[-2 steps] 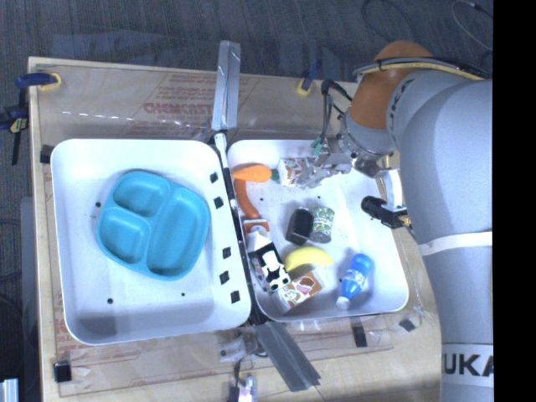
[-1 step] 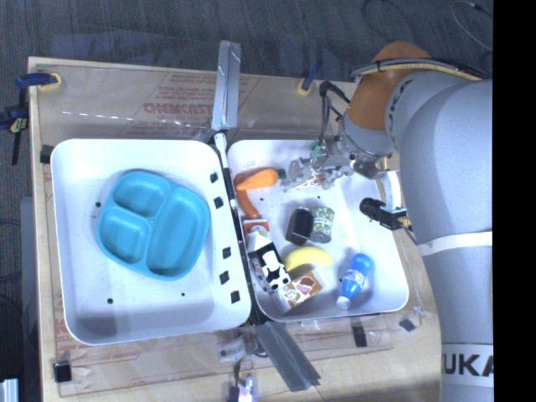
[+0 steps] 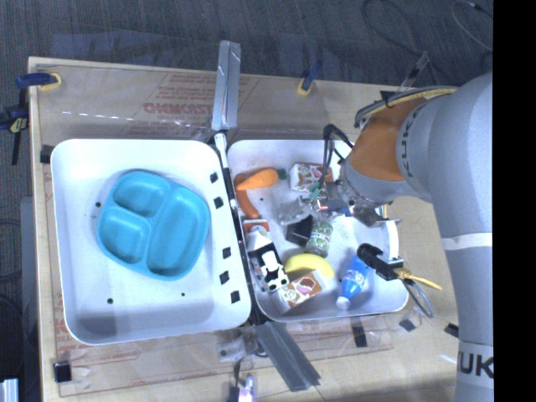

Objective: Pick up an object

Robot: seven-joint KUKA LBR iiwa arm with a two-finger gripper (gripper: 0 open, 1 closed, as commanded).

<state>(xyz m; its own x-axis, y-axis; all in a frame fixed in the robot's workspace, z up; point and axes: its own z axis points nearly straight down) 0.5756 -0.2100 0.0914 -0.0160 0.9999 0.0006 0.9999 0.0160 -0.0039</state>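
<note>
1. Reaching into the right bin (image 3: pixel 270 153) from the right, my claw (image 3: pixel 325 201) is low over the clutter in the middle.
2. Claw state: cannot tell. My wrist blocks the view, so I can't say whether it's open or closed, or whether it has anything.
3. Pick candidates nearest the claw: printed carton (image 3: pixel 306 175) just behind it, dark object (image 3: pixel 300 229) and speckled can (image 3: pixel 319 238) just in front.
4. Also in that bin: orange carrot (image 3: pixel 255 180) toward the far left, yellow fruit (image 3: pixel 308 265), blue bottle (image 3: pixel 355 280) at the near side, and cow-patterned box (image 3: pixel 270 266) by the left wall.
5. Left bin (image 3: pixel 84 291): blue divided plate (image 3: pixel 155 223), well apart from the claw.
</note>
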